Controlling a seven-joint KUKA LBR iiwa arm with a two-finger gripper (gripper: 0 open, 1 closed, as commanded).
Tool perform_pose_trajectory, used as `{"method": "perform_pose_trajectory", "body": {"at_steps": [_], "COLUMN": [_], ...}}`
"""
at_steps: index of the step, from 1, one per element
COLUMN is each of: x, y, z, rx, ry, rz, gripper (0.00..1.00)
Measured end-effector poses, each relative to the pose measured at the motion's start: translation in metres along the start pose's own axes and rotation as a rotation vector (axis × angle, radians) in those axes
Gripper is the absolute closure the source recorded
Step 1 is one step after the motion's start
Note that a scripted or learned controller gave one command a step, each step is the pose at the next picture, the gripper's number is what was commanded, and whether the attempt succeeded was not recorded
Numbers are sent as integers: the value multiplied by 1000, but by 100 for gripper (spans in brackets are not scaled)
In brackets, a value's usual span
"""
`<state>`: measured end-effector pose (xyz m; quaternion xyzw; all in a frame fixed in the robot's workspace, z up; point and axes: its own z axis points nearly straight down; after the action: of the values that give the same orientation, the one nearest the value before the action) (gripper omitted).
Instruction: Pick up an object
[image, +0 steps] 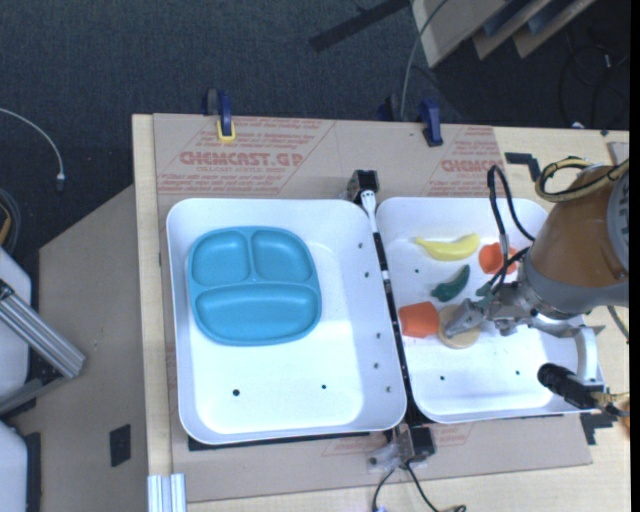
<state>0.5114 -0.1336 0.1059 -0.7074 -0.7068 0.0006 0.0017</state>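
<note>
The right bin (470, 395) holds several small toys. A yellow banana (447, 245) lies near its far side, with a small orange piece (490, 257) to its right. A dark green piece (452, 283) sits below the banana, and an orange-red block (419, 319) lies against the bin's left wall. My gripper (463, 322) is low in the bin, just right of the orange-red block and directly over a tan round piece (462, 339) that it partly hides. Whether it touches that piece is unclear.
The left bin (275, 400) carries a blue divided plate (256, 285) in its far left part. The arm's grey and orange body (578, 250) covers the right bin's right side, and black cables (500, 210) loop above it. A ridge (385, 290) separates the bins.
</note>
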Motion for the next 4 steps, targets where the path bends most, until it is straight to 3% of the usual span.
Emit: {"method": "perform_pose_trajectory", "body": {"at_steps": [1, 4], "x": [0, -5], "y": [0, 1], "z": [-12, -182], "rx": [-4, -11], "ry": [-2, -4], "rz": [1, -3], "gripper": [100, 100]}}
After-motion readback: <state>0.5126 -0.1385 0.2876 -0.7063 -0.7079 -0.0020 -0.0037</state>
